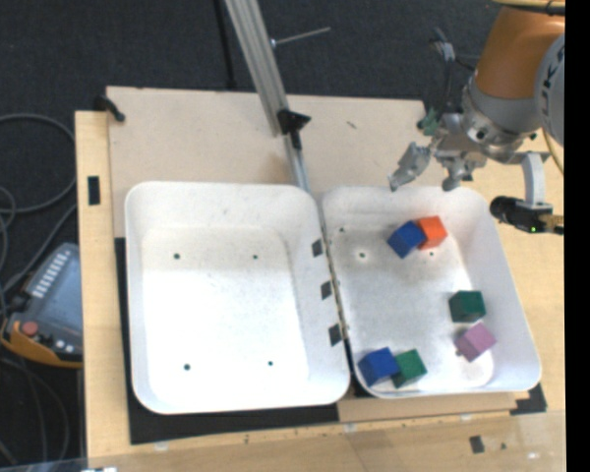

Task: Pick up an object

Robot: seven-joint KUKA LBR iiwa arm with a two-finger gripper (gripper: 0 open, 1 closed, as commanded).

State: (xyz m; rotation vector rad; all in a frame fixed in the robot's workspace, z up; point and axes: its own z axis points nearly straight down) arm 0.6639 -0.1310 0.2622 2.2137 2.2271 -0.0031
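Observation:
My gripper (431, 173) hangs above the far edge of the right bin (374, 293), fingers spread open with nothing between them. Just below it in the bin lie a blue cube (405, 238) and an orange cube (432, 230), touching each other. Further down the right side sit a dark green cube (466, 306) and a purple cube (475, 341). At the near edge a second blue cube (378, 364) rests against a small green cube (410, 367).
The left bin (226, 293) lies beside the right one. A slanted aluminium rail (265, 67) rises from the back of the bench between the bins. Cables and a pendant (44, 308) lie off the bench at left.

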